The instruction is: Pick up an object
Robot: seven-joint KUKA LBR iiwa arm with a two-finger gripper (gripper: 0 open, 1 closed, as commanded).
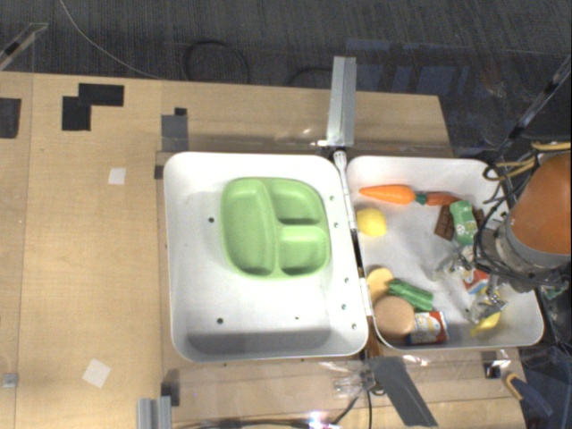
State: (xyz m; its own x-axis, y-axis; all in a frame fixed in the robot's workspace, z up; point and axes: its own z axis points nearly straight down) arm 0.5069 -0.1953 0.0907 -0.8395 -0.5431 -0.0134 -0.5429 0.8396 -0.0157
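My gripper (474,284) hangs low over the right side of the right bin (420,170), below the arm's orange band (545,208). Beneath and around it lie small items, among them a yellow piece (485,323) near the bin's front right corner. An orange carrot (390,194) lies at the back of this bin, with a yellow lemon (372,223) in front of it. A green carton (462,221) and a brown piece (443,225) sit just behind the gripper. A green pod (410,292), a tan bun (393,314) and a red-labelled can (429,328) lie at the front left.
The left bin (192,266) holds a green divided plate (273,226). A grey metal post (341,101) stands behind the wall between the bins. Cables run beside the arm at the right edge.
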